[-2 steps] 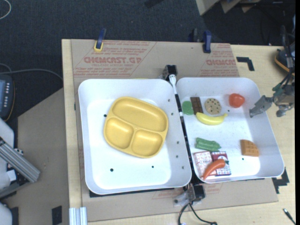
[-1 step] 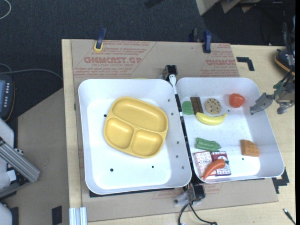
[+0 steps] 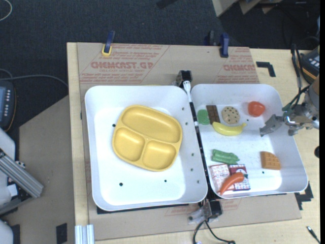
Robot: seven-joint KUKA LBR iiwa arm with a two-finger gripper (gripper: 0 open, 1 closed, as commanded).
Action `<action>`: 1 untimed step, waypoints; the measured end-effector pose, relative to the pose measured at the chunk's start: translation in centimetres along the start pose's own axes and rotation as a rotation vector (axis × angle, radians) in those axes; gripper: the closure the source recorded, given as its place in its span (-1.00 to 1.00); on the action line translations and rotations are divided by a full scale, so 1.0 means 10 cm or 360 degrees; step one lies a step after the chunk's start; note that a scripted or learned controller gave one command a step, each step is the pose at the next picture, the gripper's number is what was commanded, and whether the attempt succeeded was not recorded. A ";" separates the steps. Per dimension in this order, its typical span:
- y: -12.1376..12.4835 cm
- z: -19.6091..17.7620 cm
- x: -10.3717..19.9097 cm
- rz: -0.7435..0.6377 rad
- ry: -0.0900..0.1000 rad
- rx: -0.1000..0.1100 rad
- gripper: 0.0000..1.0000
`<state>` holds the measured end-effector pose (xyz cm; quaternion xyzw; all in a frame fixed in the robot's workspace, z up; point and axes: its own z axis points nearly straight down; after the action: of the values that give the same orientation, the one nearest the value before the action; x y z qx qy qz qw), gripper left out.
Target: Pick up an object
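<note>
The gripper (image 3: 274, 125) hovers at the right bin's (image 3: 289, 179) edge, jaws' state unclear, nothing held; next it must descend onto something, perhaps the waffle (image 3: 270, 160).

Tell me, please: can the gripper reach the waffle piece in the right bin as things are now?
Probably yes. The gripper hangs at the right bin's edge, just above the waffle piece, which lies alone on bare white floor, apart from the other items.
</note>
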<state>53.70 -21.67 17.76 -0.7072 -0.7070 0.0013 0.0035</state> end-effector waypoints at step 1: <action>0.06 0.62 0.01 -0.0001 0.0000 -0.0001 -1.00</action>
<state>54.23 -21.59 11.56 -0.7069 -0.7073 0.0011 0.0032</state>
